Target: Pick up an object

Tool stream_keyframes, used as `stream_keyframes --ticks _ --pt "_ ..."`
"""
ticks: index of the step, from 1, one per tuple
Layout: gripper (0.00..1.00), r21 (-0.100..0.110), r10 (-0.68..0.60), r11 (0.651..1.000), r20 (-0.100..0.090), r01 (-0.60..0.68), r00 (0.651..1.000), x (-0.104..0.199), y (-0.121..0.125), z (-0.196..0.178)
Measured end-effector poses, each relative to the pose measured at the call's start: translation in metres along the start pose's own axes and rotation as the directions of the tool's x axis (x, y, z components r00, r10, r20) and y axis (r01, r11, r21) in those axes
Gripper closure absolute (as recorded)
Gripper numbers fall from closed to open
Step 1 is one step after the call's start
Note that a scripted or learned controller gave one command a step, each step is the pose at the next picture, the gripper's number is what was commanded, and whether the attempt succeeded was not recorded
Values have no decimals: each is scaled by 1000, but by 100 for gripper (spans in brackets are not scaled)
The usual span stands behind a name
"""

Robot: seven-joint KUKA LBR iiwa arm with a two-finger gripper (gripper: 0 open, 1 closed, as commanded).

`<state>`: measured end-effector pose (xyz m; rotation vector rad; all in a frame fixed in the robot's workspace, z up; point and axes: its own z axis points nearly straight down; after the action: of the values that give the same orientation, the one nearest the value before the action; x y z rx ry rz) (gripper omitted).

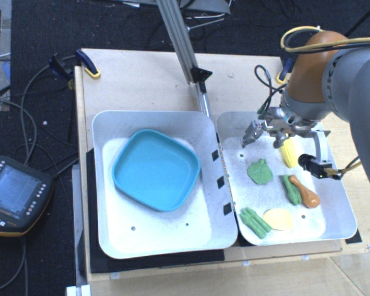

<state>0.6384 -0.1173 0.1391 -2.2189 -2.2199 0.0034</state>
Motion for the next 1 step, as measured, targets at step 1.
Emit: stream_keyframes --ticks 1 --pt "0 0 0 1000 0 0 1000 0 -1 46"
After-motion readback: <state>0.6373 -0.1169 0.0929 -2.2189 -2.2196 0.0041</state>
